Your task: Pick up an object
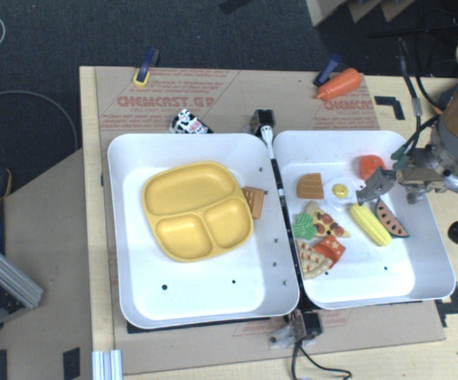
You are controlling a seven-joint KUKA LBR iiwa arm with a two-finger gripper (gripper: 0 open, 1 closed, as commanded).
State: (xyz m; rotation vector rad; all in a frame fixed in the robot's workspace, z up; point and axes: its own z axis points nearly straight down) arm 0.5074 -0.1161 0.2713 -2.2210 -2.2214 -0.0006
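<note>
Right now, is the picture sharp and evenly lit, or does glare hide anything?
Camera view: light is even and soft, with no glare on the white bins; the yellow tray and toy food are fairly sharp; the gripper looks slightly blurred, casting only faint shadow.

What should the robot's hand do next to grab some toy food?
Probably dip straight down a little. The hand hovers in the right bin just above the yellow corn, with the watermelon slice right beside it. Nothing sits between its fingers, so lowering onto the corn looks like the nearest catch.
</note>
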